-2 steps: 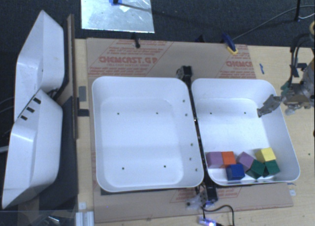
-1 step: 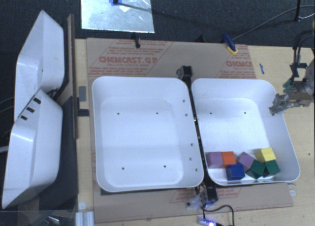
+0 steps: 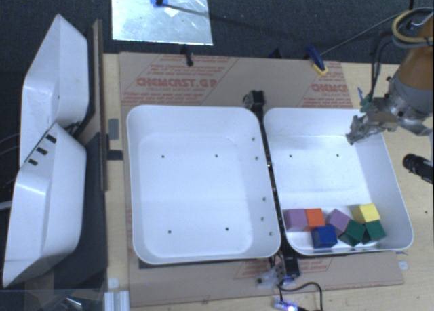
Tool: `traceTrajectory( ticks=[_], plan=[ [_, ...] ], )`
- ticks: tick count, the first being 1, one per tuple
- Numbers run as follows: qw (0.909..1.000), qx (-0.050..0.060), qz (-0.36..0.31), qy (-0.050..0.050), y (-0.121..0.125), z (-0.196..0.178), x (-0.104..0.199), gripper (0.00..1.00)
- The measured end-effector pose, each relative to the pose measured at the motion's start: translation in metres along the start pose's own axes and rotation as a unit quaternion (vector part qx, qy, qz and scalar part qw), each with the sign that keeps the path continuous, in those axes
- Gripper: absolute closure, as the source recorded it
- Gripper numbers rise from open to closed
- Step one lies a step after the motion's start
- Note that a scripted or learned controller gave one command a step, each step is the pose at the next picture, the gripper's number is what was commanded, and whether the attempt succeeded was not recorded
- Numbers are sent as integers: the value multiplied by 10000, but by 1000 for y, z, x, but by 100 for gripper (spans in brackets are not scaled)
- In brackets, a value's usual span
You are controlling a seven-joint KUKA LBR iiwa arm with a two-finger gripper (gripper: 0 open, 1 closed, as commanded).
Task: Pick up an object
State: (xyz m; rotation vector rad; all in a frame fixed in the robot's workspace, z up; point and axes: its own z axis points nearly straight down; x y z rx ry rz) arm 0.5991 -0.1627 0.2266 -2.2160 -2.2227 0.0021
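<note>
Counter [image 3: 224, 69]: cardboard sheet with red print under both bins, dark mat behind it, a shiny foil-like square [image 3: 161, 5] at the top.

Left bin [image 3: 196, 116]: shallow, white, rounded corners, a few small dark dots on its floor.

Right bin [image 3: 325, 116]: same type, touching the left bin along a dark centre seam. All blocks sit bunched at its near edge, toward the near-right corner.

Arm [image 3: 415, 76]: comes in from the right, orange band above the wrist, over the right bin's far-right corner. Claw [image 3: 361, 128] hangs over the bin's far-right area, well apart from the blocks. Can't tell if it's released or clenched at this resolution; nothing visible in it.

Blocks, all roughly cubes, so no clear long axis. The cluster itself runs left-right along the near wall:
- purple block [image 3: 295, 219], leftmost
- orange block [image 3: 314, 217], just beside it
- blue block [image 3: 324, 236], nearest the rim, touching the orange one
- lilac block [image 3: 338, 221], rotated, corner pointing at the near wall
- green blocks [image 3: 359, 233], two side by side
- yellow block [image 3: 369, 213], behind the green ones, rightmost
</note>
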Motion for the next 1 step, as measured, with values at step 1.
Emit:
traceTrajectory(
  ticks=[1],
  plan=[
    [10000, 4, -4, 2, 32, 59, 40, 100]
  ],
)
